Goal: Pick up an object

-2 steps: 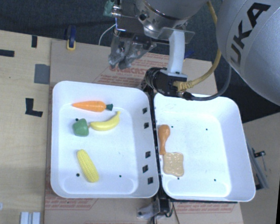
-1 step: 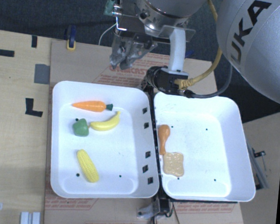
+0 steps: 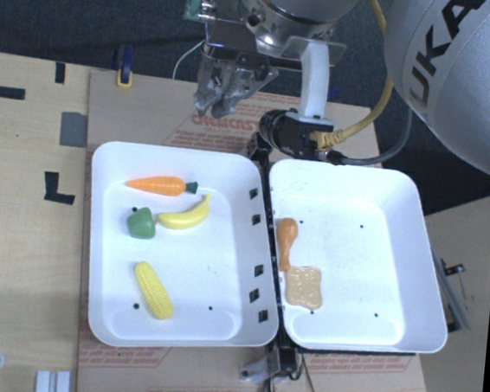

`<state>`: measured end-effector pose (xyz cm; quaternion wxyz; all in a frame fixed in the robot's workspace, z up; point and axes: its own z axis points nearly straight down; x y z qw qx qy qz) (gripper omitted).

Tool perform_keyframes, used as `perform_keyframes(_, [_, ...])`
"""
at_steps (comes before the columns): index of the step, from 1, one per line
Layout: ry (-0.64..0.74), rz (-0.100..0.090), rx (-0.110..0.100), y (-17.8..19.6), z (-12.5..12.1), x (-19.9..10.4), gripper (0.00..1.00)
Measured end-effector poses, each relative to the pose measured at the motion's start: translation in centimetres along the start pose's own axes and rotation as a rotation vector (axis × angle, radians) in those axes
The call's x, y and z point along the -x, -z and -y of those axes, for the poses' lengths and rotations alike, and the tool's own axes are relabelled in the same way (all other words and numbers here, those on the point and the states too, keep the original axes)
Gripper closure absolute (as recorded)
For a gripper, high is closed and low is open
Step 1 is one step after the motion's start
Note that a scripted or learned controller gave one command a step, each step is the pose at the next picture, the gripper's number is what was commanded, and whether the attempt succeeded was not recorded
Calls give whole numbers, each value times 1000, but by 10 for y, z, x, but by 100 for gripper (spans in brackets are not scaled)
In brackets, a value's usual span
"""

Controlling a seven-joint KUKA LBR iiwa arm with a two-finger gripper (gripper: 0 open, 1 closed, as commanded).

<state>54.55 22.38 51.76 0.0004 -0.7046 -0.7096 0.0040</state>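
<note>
Carrot (image 3: pixel 156 185), banana (image 3: pixel 184 214), pepper (image 3: pixel 141 222), corn (image 3: pixel 154 290) in left bin (image 3: pixel 100 245)

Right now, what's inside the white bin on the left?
The left bin holds a carrot, a banana, a green pepper and a corn cob, all lying apart or barely touching. Nothing covers them.

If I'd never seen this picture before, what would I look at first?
Probably the bright toy food in the left bin: an orange carrot at the top, a yellow banana and a green pepper just under it, and a corn cob lower down. Then the big grey robot arm at the top right, with its pincer hanging above the bench behind the bins.
</note>
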Motion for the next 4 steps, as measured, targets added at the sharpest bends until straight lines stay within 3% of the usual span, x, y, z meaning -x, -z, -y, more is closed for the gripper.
perform_keyframes(2, [3, 3, -5, 18, -1, -1, 100])
perform_keyframes(3, [-4, -4, 3, 16, 45, -10, 100])
perform_keyframes(4, [-6, -3, 3, 16, 44, -10, 0])
